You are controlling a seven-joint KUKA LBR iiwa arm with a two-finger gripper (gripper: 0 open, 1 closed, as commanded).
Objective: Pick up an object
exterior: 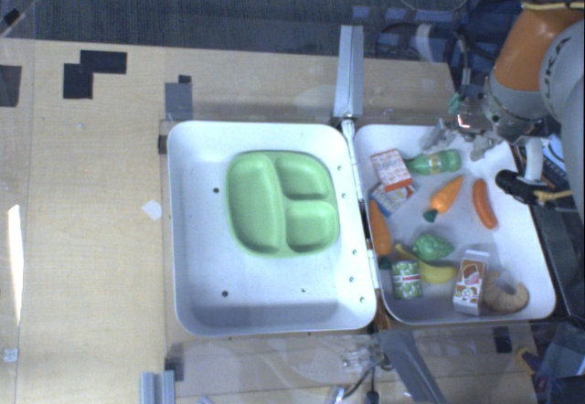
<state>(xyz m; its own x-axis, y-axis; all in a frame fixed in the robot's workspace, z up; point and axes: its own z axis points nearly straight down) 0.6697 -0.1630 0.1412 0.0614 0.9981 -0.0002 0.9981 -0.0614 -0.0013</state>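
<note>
Jaws (460, 128) poised above the right white bin's (539, 251) far edge, beside a green plastic bottle (435, 162) — spread or pressed together, cannot tell.

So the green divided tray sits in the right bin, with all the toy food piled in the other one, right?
Not quite. The camera view shows the green divided tray in the left bin; the toy food, such as the carrot, lies in the right bin.

Even, bright overhead light w/ soft shadows, slight glare on white bins (183, 210), overall lo-res softness.
</note>
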